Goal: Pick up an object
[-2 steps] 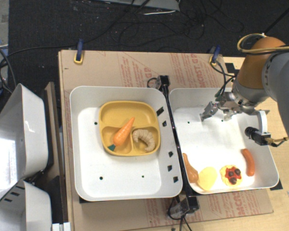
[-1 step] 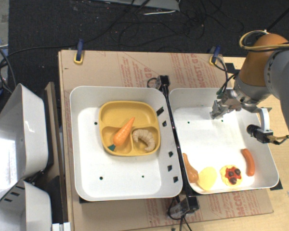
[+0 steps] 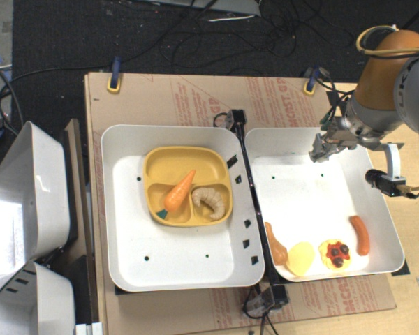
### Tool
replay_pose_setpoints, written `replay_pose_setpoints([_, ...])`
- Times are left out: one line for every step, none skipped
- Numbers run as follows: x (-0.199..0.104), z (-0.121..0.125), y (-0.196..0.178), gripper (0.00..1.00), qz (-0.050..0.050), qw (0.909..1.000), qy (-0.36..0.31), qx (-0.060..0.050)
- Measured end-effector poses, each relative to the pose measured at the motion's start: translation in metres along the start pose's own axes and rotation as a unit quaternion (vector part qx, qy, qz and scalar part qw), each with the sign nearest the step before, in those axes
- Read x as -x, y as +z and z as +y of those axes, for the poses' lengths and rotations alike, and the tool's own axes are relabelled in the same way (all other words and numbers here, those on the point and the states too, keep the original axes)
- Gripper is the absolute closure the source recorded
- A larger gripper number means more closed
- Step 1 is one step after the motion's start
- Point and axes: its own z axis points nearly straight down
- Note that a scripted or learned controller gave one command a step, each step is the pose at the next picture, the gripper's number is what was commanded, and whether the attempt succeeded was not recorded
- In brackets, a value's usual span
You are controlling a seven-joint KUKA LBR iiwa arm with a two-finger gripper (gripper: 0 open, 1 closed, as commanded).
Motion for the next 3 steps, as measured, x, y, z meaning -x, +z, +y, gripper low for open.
replay_pose_setpoints([-0.006, -0.006, -0.058, 1.00, 0.000, 1.0000, 0.000, 0.001])
replay_pose_setpoints([-0.006, -0.004, -0.108, 1.00, -0.001, 1.0000, 0.000, 0.001])
replay_pose_setpoints([-0.054, -0.017, -0.113, 1.00, 0.001, 1.0000, -0.001, -0.002])
